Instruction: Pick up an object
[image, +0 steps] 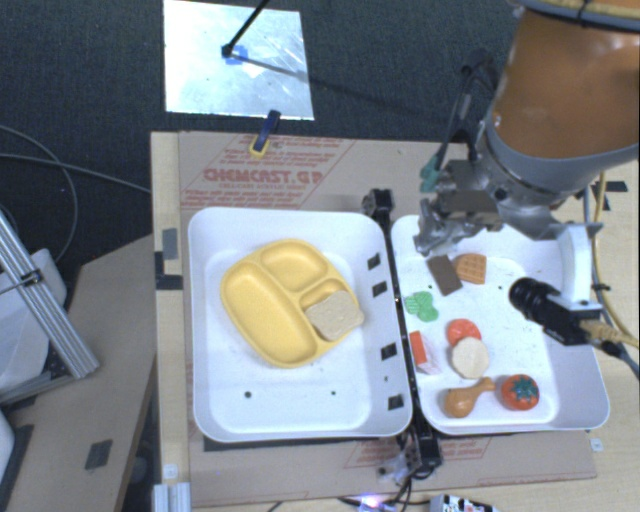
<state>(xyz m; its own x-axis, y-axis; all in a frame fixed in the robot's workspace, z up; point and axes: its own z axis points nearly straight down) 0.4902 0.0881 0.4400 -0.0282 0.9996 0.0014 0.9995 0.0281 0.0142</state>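
Here, from the camera above the bench, the gripper (437, 240) hangs over the far left corner of the right bin (580, 262), with a brown slab (443, 273) just below its tip. Whether the slab is pinched or merely lies under the tip, and whether the gripper is spread or pressed together, I cannot tell — the wrist hides that.

Beside the slab lies a waffle (471, 268), touching or nearly so. Nearer the middle sit a green leafy piece (420, 305), a tomato slice (462, 330) and a pale round slice (470, 357); an orange stick (419, 349) lies by the left wall, and a drumstick (467, 397) and a small pumpkin (519, 392) lie at the near edge. The left bin (230, 410) holds a yellow tray (262, 305) with a bread slice (334, 315) in one compartment.

The slab looks like light, stiff toy food — probably smooth plastic, thin and flat. Gripping across its narrow width would likely hold best; taken flat from above it may slip out.
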